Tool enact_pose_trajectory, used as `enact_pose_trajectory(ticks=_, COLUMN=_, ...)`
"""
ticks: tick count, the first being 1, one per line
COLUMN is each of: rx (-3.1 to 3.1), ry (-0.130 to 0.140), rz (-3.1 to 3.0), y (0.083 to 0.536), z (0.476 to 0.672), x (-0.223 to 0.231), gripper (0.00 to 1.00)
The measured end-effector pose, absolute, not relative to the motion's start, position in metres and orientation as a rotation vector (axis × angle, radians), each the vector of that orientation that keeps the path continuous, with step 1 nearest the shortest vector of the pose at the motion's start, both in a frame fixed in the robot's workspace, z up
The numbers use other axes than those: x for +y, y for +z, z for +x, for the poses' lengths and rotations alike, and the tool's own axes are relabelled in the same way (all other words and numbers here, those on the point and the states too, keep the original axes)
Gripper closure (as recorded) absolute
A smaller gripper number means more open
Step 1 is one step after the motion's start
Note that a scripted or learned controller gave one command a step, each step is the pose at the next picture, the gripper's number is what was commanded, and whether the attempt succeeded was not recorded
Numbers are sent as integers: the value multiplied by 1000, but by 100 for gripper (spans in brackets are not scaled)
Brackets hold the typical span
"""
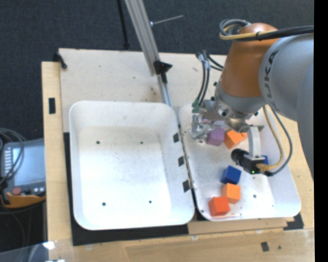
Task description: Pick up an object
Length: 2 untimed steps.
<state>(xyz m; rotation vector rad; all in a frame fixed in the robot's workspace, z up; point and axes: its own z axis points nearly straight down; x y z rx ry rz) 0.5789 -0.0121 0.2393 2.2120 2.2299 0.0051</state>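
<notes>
Dark carpet is surrounding the bench (98, 75). Over the right bin (284, 201), the claw (203, 129) is hovering beside a purple block (214, 137); its opening I cannot tell.

We see 2 shallow white plastic bins (126, 162), the left one's floor finely speckled with dark dots. In the right bin (279, 201) lie 3 orange blocks (220, 206), 1 blue cube (230, 174) and 1 purple block (215, 137). The grey metal arm (287, 75) carries an orange band (246, 64).
</notes>
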Motion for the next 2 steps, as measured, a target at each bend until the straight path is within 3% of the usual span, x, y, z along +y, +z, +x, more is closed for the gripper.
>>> enact_pose_trajectory(ticks=2, rx=2231, ry=5, rz=2213, y=241, z=552, x=85, gripper=100)
